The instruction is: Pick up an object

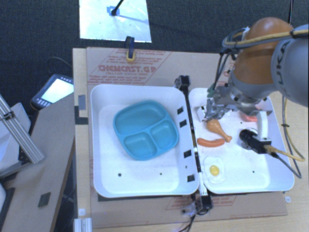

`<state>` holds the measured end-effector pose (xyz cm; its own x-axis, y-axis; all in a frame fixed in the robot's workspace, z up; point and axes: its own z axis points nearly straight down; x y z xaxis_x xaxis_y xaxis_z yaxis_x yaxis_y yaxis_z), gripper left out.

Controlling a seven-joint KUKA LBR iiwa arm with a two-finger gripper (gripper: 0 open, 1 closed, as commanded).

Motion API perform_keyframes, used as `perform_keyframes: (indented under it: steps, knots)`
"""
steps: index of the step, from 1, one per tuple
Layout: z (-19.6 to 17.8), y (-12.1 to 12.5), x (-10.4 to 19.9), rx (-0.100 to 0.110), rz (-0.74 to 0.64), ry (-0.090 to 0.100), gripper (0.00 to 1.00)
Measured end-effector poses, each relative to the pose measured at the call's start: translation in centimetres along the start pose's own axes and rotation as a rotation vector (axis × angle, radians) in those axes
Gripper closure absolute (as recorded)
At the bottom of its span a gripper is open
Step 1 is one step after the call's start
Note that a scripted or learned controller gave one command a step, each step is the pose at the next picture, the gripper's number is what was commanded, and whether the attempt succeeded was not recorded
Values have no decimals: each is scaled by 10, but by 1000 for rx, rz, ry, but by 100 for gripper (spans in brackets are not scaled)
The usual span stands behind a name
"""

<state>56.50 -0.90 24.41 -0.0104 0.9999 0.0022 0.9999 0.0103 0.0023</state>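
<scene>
Orange drumstick (217, 128) just beside pincer (211, 113)

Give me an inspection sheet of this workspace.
Surface: left bin and right bin, white, side by side on a cardboard sheet.
Job's things: drumstick, sausage and fried egg in the right bin; blue plate in the left.
Clutter: a pink thing in the right bin, partly hidden by the arm.
Grippers: gripper over the right bin, just above the drumstick.
Cables: dark cables loop over the arm's orange band.
Surroundings: handheld screen left of the bench; shiny sheet beyond it.
</scene>
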Motion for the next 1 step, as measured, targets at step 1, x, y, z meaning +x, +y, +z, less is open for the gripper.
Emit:
perform_keyframes:
  steps: [1]
  knots:
    - [18, -6, 52, 2, 0, 0, 100]
